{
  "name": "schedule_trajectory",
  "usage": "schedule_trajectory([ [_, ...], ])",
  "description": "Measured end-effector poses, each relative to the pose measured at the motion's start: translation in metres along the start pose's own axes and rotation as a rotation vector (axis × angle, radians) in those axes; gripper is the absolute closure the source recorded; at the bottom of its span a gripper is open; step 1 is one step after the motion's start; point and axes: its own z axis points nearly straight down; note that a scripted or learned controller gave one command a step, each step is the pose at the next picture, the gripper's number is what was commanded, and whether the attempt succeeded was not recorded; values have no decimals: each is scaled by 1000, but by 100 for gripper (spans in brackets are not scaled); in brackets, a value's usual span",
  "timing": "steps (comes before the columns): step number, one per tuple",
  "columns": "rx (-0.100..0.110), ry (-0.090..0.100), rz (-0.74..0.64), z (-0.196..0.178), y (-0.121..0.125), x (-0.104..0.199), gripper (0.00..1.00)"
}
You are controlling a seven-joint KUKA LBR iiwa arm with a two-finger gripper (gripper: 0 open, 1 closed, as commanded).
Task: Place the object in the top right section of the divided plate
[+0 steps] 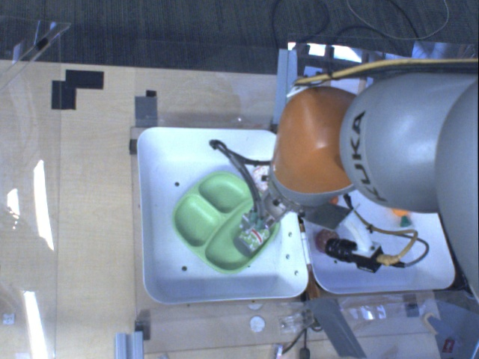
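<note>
Plate (198,214), green and split into three sections, lies tilted in the left bin (161,275). The arm (374,144) reaches over from the right and covers much of the right bin (434,275). The gripper (257,226) hangs at the plate's near-right section, right over a small pale object (251,238) with a touch of red that seems to lie in that section. Whether the object is clamped or already let go I cannot tell. The placing looks nearly done, if this section counts as the target; what the object is stays unclear.
</note>
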Motion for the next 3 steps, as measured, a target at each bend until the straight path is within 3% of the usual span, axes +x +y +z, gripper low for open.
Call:
schedule_trajectory([
  [1,1,-1,192,21,86,-64,100],
  [2,0,-1,105,-10,24,-48,100],
  [3,3,1,76,65,48,-18,100],
])
